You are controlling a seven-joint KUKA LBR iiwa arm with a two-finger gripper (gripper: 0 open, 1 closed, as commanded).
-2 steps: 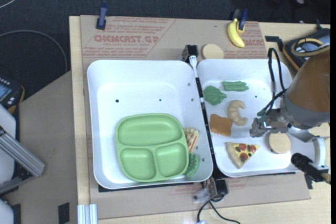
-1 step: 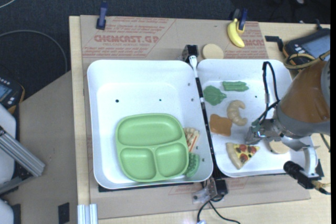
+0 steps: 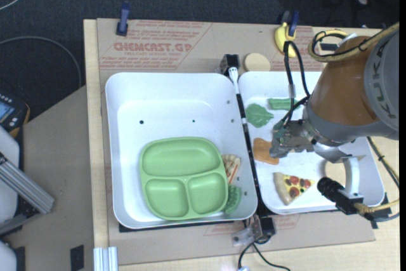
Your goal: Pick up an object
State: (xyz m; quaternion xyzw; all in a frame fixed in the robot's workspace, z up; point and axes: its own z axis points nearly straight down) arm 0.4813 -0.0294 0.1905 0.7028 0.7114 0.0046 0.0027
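Grey arm (image 3: 355,117), orange band, black cables

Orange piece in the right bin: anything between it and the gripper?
Nothing visible. The gripper sits right at the orange piece, overlapping its right edge in the right bin. The green leaf and pizza slice lie apart from it.

orange wedge (image 3: 266,151) | flat, right bin's left side | pizza slice (image 3: 291,186) | flat, nearer front

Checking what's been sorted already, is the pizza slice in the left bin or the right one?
In the right bin. The pizza slice lies flat on its floor near the front, below the gripper and apart from it.
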